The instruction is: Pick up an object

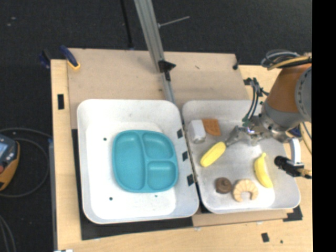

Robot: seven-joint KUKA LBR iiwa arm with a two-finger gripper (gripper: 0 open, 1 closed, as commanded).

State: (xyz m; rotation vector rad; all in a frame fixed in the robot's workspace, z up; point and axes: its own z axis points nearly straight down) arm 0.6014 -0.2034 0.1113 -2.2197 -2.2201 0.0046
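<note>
The right bin (283, 198) holds several items. A yellow corn-like piece (212, 154) lies in its middle, with a banana (262, 170) to the right. A brown donut (223, 185) and a tan curled pastry (245, 190) lie near the front. At the back left are a grey-white can (197, 130) and an orange cracker (211, 126). My gripper (234, 136) hangs low over the bin, just right of and above the corn-like piece's upper end. Nothing shows in its grasp.
In the left bin (89, 140) lies a teal divided plate (145, 160). A metal post (152, 35) rises behind the bins. The arm's orange band (286, 91) and a black fitting (286, 164) overhang the right bin's right side.
</note>
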